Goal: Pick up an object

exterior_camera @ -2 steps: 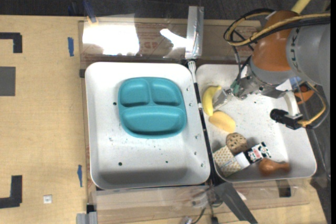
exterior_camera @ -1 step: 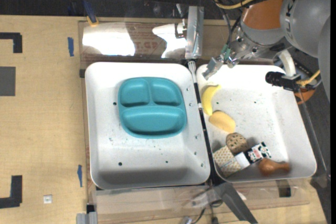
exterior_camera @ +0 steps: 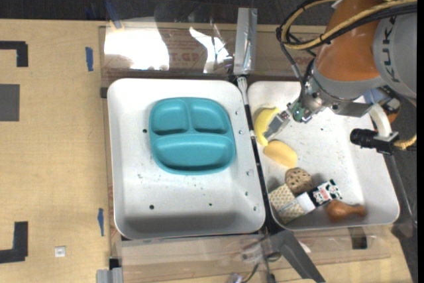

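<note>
My gripper (exterior_camera: 290, 114) hangs over the upper left part of the right bin (exterior_camera: 371, 169), just right of a yellow banana (exterior_camera: 264, 122) that lies against the bin's left wall. Below the banana lies a yellow lemon-shaped piece (exterior_camera: 281, 154). Toward the front of the bin are a brown speckled lump (exterior_camera: 298, 177), a waffle cone (exterior_camera: 283, 201), a small black-and-white carton (exterior_camera: 322, 194) and a brown drumstick (exterior_camera: 344, 210). The view shows nothing in the gripper.
The left bin (exterior_camera: 126, 162) holds a teal divided plate (exterior_camera: 192, 134). A clear plastic sheet (exterior_camera: 175, 43) stands behind the left bin. Cables (exterior_camera: 311, 16) loop above the arm's orange band (exterior_camera: 351, 36). A black fitting (exterior_camera: 372, 138) juts out over the right bin's right side.
</note>
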Controlling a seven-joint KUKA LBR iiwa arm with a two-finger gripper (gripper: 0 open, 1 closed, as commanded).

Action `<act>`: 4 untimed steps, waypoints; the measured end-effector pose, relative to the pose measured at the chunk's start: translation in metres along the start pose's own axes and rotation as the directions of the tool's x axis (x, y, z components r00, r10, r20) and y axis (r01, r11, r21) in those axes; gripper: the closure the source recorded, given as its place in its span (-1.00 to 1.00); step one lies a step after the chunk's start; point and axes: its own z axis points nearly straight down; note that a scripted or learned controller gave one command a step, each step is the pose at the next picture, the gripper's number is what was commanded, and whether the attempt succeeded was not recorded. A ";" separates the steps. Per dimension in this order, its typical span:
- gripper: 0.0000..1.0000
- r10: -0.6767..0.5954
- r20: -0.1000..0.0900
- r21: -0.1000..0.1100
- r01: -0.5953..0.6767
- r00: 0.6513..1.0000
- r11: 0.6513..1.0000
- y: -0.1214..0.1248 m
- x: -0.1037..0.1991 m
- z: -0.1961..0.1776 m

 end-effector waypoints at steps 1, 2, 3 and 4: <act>-1.00 0.109 0.001 0.002 -0.109 0.994 0.994 -0.070 -0.010 0.000; -1.00 0.046 -0.003 0.006 -0.046 0.999 0.999 -0.133 -0.008 0.059; -1.00 0.125 0.004 -0.005 -0.125 0.992 0.992 -0.044 -0.054 0.098; -1.00 0.259 0.003 -0.004 -0.259 0.966 0.966 0.010 -0.084 0.099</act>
